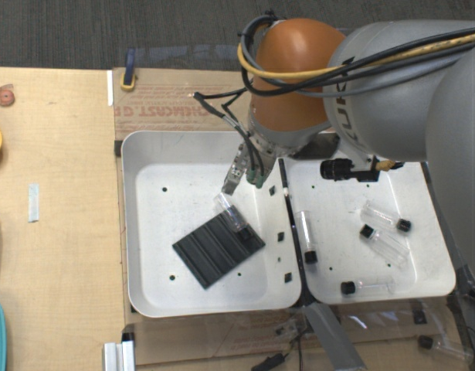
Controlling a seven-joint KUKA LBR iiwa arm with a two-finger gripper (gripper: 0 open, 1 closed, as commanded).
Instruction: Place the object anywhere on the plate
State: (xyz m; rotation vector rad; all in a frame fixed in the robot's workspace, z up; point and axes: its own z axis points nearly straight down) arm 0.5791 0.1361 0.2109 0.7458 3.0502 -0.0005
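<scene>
**A:** where's everything relative to the plate (217,248)? I mean the dark ribbed slab in the left bin (144,207).

**B:** a clear tube (232,214) with a black cap lies across the plate's upper right edge, touching it. The gripper (235,178) hangs just above that tube, off the plate's top corner.

**A:** jaws?

**B:** honestly can't tell, too small and dark. More clear tubes (384,234) sit well right of the plate, in the right bin (430,277).

Pincer (235,178) low, angled left
</scene>
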